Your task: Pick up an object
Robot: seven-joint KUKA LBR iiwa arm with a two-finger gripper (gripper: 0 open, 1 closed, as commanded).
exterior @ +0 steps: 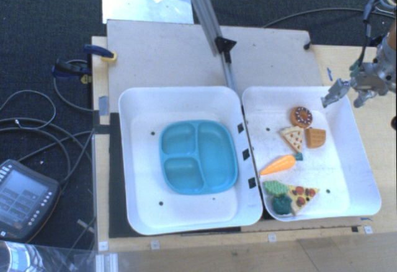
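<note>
The right bin (356,165) holds several toy foods: a chocolate doughnut (302,116), a cracker wedge (292,138), an orange toast piece (315,137), a carrot (278,165), a pizza slice (303,195) and a green vegetable (278,197). My gripper (348,93) hangs open above the bin's far right rim, its two grey fingers (333,93) spread apart with nothing between them. It stands up and to the right of the doughnut, well apart from every toy.
The left bin (139,122) carries a blue divided plate (200,157). A grey pole (205,7) slants down to the seam between the bins. Cables and a handheld pendant (25,198) lie on the floor at the left.
</note>
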